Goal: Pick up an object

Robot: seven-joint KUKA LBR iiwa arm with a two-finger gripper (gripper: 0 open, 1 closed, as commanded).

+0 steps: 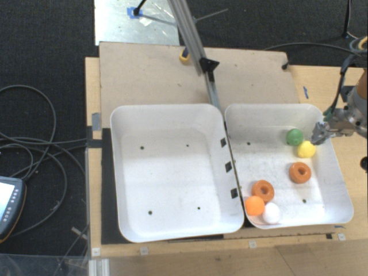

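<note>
Robot lab: bench (pixel 144 73), loose cables (pixel 34 148), teach pendant (pixel 8 206).

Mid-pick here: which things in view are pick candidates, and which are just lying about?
Job:
gripper
green ball
yellow ball
two orange rings
orange ball
white ball
right bin

Lying about:
left bin
cables
handheld screen

Arm (pixel 352 111) reaching in from right, hand (pixel 318 134) low, tilted leftward.
</note>
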